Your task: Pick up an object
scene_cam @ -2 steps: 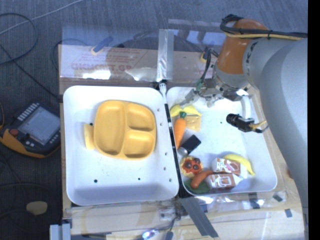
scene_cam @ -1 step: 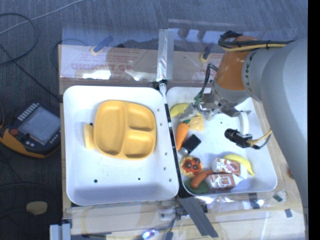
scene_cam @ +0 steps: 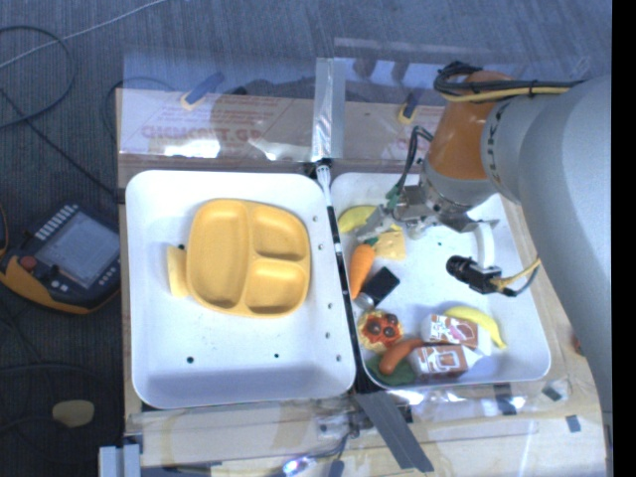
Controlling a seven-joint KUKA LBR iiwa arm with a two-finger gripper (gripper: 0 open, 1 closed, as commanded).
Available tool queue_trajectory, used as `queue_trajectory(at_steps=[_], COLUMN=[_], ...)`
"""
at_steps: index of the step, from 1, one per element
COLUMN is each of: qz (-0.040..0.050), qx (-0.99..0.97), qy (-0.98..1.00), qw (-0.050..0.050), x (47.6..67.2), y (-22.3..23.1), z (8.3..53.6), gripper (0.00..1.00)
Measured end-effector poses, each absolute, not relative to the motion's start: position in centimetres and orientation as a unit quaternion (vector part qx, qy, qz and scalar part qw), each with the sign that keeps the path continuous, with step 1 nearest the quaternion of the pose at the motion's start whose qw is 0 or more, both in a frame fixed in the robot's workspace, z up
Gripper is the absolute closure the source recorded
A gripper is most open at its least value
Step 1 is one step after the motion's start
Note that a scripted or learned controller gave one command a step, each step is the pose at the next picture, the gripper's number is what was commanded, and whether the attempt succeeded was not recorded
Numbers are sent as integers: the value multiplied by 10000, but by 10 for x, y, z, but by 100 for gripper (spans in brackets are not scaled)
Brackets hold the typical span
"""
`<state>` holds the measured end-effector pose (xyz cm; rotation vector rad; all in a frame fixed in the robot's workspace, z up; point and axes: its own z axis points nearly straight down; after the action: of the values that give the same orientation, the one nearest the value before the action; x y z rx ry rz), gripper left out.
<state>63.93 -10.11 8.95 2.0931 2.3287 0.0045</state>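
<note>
Bench (scene_cam: 149, 117): two bins carried.
Claw (scene_cam: 402, 215): lowered over cheese (scene_cam: 390, 243) for grasping; finger state cannot be told.

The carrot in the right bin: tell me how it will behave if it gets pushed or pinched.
The carrot looks like a smooth, tapered toy, so it would probably stay stiff and feel light. Its round, cone-like shape suggests it may roll or swing in an arc when nudged. It lies against the bin's left wall, beside a black block, so a pinch across it may slip on the glossy surface.
</note>
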Motion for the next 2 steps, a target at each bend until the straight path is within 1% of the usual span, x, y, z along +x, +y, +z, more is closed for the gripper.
queue_trajectory(at_steps=[1, 2], qz=[27, -5], qx=[6684, 6673], qy=[7438, 7448], qw=[58, 7], x=[640, 664], y=[-100, -132], z=[100, 128], gripper=[100, 100])
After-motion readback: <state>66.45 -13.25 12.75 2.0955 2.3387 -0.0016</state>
